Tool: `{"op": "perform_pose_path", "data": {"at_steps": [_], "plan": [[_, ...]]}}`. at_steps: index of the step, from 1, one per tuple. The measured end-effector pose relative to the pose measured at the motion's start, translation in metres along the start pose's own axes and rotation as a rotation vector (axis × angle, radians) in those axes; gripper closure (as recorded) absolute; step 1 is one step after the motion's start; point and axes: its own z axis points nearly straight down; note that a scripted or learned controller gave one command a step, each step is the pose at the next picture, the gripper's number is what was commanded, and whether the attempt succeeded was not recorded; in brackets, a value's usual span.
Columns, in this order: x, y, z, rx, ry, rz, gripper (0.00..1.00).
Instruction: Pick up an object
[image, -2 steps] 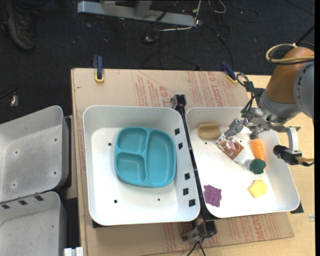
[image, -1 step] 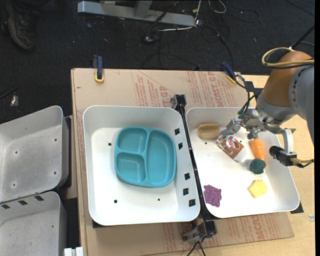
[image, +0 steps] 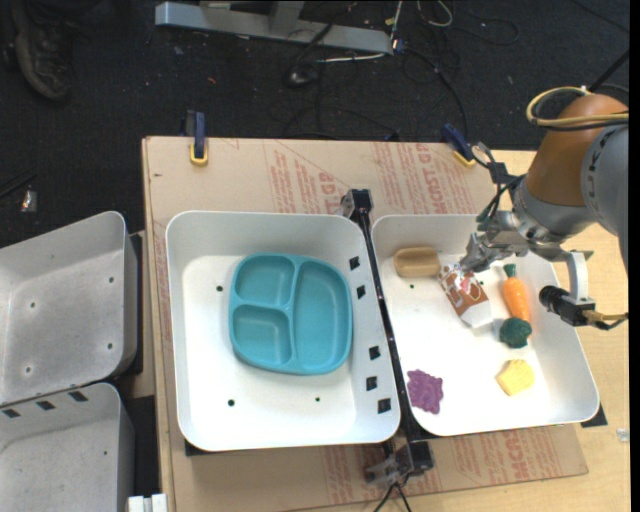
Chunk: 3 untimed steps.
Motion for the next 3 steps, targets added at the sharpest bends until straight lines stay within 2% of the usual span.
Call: {"op": "perform_pose_path", "data": {"at_steps": [1,2,3], "plan": [[0.001,0.010,-0.061,0.019,-0.002,0.000,1.00],[0.010,0.018,-0.119,0.019,-0.002,0.000,1.00],[0.010,0.020,-0.137,0.023,-0.001,0.001,1.00]]}}
